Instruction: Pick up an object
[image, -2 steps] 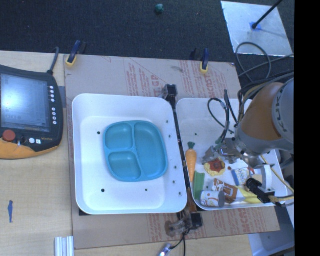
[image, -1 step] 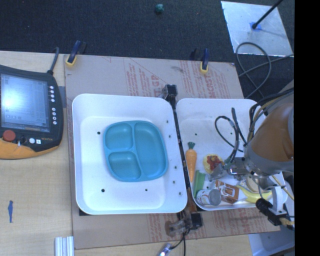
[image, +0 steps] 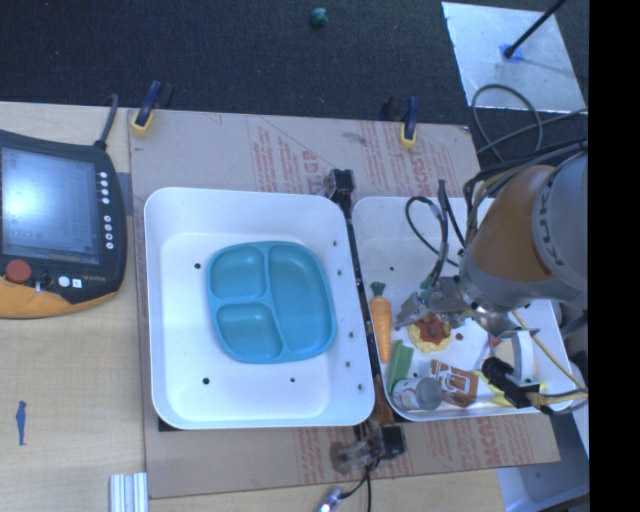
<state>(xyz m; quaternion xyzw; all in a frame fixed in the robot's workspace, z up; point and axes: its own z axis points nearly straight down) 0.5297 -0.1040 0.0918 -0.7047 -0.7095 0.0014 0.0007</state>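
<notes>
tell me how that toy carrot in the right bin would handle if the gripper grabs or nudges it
The carrot looks like smooth moulded plastic, so probably stiff and light. Its tapered, rounded body may slip between fingers or roll when nudged, though the bin wall beside it should stop it.

Your arm (image: 530, 235) comes in from the right side of the scene and bends down over the right-hand part of the bench. You can see the grey body at the far right, then the broad orange band (image: 505, 235) above the wrist, tilted so it faces left and slightly toward the near side. Black cables (image: 440, 225) loop out from the wrist on its left and far side. Below the band the wrist narrows to a grey flange, and the gripper (image: 440, 305) hangs low beneath it, pointing down and to the left. You cannot make out how its tips stand; the wrist hides them from above
</notes>
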